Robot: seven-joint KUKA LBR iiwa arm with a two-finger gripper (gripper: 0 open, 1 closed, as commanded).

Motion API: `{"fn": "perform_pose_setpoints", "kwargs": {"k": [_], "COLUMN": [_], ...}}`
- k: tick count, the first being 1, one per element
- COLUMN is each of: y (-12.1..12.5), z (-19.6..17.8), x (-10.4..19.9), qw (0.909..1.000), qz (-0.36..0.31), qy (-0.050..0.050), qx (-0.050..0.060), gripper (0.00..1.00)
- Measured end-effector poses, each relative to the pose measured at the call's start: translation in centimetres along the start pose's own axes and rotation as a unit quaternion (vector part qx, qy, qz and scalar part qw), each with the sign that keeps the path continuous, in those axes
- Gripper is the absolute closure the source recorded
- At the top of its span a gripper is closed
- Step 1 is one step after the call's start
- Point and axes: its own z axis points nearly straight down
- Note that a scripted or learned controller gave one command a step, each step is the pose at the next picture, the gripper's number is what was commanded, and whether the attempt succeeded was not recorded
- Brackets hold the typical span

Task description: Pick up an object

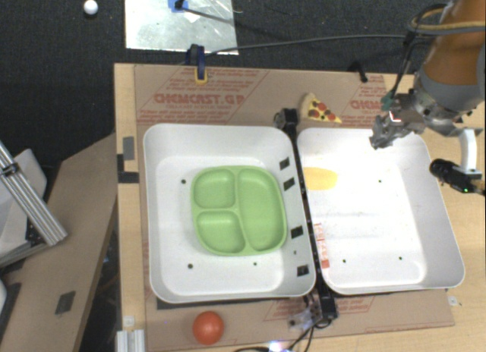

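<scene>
A flat yellow object (319, 180) lies in the right bin (425, 267), near its left wall. My gripper (382, 137) hangs over the far right part of that bin, well to the right of the yellow object and apart from it. A green divided plate (238, 209) rests in the middle of the left bin (163, 191). A toy pizza slice (320, 109) lies on the bench just beyond the right bin. A red ball (208, 327) sits on the bench in front of the left bin.
A small white ball (91, 7) lies on the dark surface at far left. A shiny sheet (181, 9) with a blue clip lies at the back. Black clips (296, 231) line the seam between the bins. A metal frame (26, 199) stands at left.
</scene>
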Motion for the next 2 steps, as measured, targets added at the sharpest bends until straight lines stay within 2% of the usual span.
{"fn": "perform_pose_setpoints", "kwargs": {"k": [1, 2], "y": [0.2, -0.3], "z": [-3.6, -1.8], "x": [0.0, 4.4], "qw": [1.0, 1.0], "qz": [0.0, -0.001], "qy": [0.0, 0.001], "qx": [0.001, 0.004], "gripper": [1.0, 1.0]}}
